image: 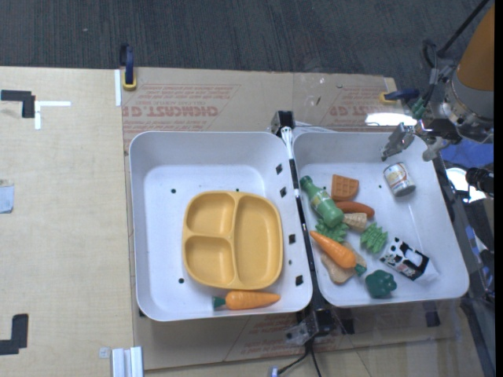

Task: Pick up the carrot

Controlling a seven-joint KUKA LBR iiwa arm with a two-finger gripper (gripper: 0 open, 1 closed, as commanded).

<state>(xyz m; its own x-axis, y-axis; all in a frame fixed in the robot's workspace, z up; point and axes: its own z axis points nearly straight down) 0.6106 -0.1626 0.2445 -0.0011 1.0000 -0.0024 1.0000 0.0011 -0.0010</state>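
Note:
Two carrots are in view. One orange carrot (245, 299) with a green top lies in the left bin (153, 179), just below the yellow tray. A second carrot (336, 250) lies in the right bin (428, 277) among other toys, pointing up-left. My gripper (414, 143) hangs over the far right corner of the right bin, above a small can (398, 179). Its two fingers are spread apart with nothing between them. It is well away from both carrots.
A yellow three-part tray (233, 239) fills the middle of the left bin. The right bin holds a green bottle (320, 199), a waffle (344, 187), a sausage (355, 208), a green pepper (380, 283) and a black-and-white carton (406, 259).

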